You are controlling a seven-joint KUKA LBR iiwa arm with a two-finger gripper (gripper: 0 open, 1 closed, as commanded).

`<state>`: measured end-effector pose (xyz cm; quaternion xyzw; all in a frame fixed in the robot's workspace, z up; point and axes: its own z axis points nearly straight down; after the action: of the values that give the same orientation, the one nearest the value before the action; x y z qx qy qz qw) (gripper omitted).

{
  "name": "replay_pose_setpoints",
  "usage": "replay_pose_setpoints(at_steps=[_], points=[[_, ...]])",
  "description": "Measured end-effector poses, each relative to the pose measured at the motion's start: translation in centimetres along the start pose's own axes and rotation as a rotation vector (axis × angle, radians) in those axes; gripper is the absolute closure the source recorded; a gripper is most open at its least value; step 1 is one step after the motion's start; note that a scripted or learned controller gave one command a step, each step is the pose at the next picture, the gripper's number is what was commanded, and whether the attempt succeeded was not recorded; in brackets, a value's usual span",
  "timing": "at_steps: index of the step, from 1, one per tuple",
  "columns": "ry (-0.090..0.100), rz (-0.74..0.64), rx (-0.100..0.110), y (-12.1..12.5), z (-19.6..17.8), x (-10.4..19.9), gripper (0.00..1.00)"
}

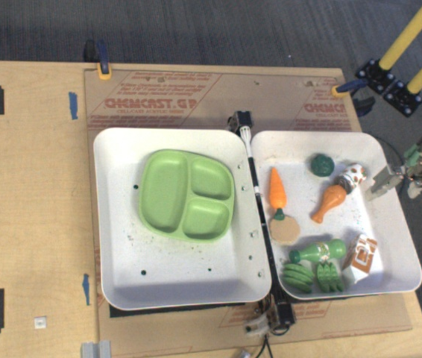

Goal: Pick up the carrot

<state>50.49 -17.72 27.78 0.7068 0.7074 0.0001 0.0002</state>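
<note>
Two white bins sit side by side on the surface. My pincer [391,179] hangs at the right bin's [394,230] right rim, holding nothing; whether it stands apart or together I cannot tell. The carrot [276,189] lies upright near that bin's left wall, just above a tan round piece [285,230], well apart from my pincer. The left bin [114,222] carries a green divided plate [186,195].
</note>
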Motion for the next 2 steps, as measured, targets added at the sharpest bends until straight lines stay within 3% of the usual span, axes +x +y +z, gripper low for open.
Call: replay_pose_setpoints(at_steps=[1,2], points=[[0.001,0.215,0.003,4.8,11.5,3.9,0.0],[0.001,0.413,0.001,6.1,18.2,3.0,0.0]])
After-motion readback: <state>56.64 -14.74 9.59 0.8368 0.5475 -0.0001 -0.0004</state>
